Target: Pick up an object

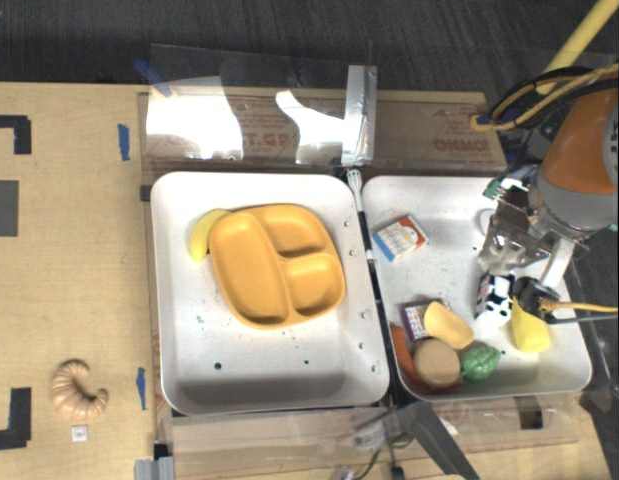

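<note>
Your pincer (494,293) at right bin's (429,203) right edge | grip: cannot tell | black-and-white toy (496,301) directly beneath it

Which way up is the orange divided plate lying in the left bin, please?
Right side up: the orange divided plate shows its three sunken compartments facing up, and it lies flat in the left bin over a yellow thing.
</note>
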`<state>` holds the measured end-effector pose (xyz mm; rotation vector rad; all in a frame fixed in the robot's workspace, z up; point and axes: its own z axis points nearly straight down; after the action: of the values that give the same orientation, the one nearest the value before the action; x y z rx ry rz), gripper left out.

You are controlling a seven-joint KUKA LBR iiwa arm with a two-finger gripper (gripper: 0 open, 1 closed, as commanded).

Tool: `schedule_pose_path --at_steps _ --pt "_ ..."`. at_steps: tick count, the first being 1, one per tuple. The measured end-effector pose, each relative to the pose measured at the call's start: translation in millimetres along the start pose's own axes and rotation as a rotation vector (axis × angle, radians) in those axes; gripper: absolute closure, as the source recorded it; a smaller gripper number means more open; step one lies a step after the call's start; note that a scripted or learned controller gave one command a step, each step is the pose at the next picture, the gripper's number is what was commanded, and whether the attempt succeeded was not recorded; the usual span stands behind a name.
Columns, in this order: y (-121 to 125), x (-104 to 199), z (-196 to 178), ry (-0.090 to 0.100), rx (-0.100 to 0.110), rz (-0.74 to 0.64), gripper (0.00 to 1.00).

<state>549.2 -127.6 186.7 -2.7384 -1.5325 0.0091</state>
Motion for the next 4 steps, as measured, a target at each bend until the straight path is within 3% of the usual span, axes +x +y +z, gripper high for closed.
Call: schedule_pose_path --at_steps 1,2,3,4 --pt "-33 45 3 0.003 0.001 0.246 1.00" --pt "-83 14 -2 0.003 -0.001 0.157 1.00" --pt "-100 92 -81 0.007 -0.005 0.307 1.00" --pt "-90 122 -55 0.002 -0.003 0.587 1.00"
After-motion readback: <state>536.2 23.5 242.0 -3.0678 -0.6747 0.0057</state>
